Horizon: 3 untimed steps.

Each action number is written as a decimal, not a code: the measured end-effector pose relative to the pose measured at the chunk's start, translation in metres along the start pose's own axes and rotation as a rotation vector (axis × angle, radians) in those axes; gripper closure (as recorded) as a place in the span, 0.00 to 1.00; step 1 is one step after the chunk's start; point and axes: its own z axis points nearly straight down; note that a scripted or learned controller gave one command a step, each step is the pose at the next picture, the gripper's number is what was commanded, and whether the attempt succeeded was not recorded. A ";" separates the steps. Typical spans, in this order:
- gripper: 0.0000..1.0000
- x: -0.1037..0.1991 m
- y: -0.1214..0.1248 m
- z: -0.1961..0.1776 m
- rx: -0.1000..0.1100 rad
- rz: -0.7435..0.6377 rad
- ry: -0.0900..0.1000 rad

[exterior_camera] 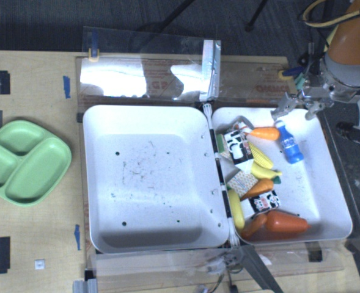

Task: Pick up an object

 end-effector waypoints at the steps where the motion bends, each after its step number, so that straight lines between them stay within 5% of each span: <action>1: 0.00 -0.031 0.016 0.107 -0.011 0.009 0.000; 3: 0.00 -0.048 -0.011 0.124 -0.008 -0.196 0.011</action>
